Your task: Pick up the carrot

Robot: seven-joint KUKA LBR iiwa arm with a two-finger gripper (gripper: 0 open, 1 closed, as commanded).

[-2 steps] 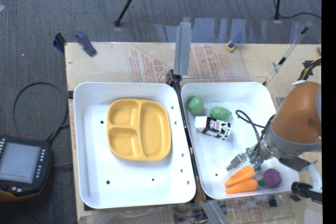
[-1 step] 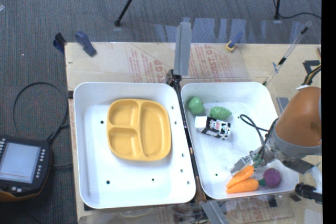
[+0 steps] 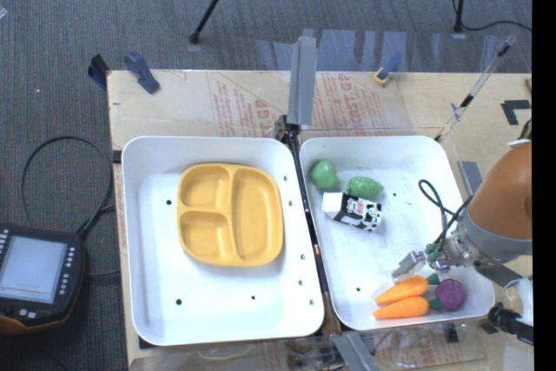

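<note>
The claw [image 3: 423,261] hangs low in the right bin [image 3: 395,154], at its near right corner, just above the upper of two carrots; whether it is released or clenched I cannot tell from here, its metal tip being small and blurred. The arm [image 3: 508,204] comes in from the right, its orange band bulging over the bin's right rim, a black cable looping off it towards the bin's middle. The two carrots lie side by side, nearly touching, against the bin's near wall: the upper carrot [image 3: 402,289] right under the claw, the lower carrot [image 3: 403,308] just nearer the rim. A purple toy [image 3: 450,294] sits at their right ends. Towards the bin's far left lie a green ball [image 3: 324,175], a green lump [image 3: 365,187] beside it, and a small black-and-white carton [image 3: 360,212] just nearer than those. The left bin [image 3: 148,291] holds a yellow divided plate [image 3: 231,214], lying flat near its middle.
</note>
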